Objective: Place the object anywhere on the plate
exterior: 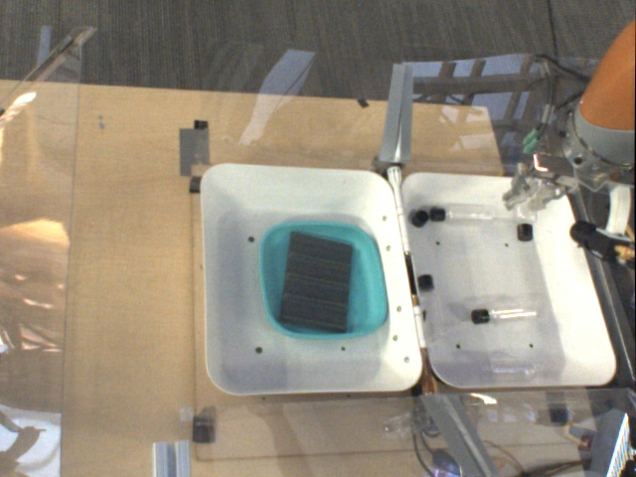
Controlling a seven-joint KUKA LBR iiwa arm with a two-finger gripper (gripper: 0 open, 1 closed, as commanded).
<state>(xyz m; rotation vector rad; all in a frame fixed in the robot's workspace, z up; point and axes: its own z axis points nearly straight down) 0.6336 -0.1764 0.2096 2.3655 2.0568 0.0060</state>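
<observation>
A dark grey ridged block [318, 281] lies flat on the teal plate [373, 296], which sits in the middle of the left white bin [229, 266]. The block rests inside the plate's rim, slightly tilted. My gripper [529, 189] hangs over the far right corner of the right white bin [566, 296], well away from the plate and the block. The arm's orange band [611, 87] shows above it at the frame's right edge. I see nothing held at the gripper.
The right bin holds a clear tube with a black cap [437, 214] at its far left and another capped tube [502, 315] near the middle. Small black pieces [524, 231] [425, 282] lie nearby. A metal post [397, 117] stands behind the bins.
</observation>
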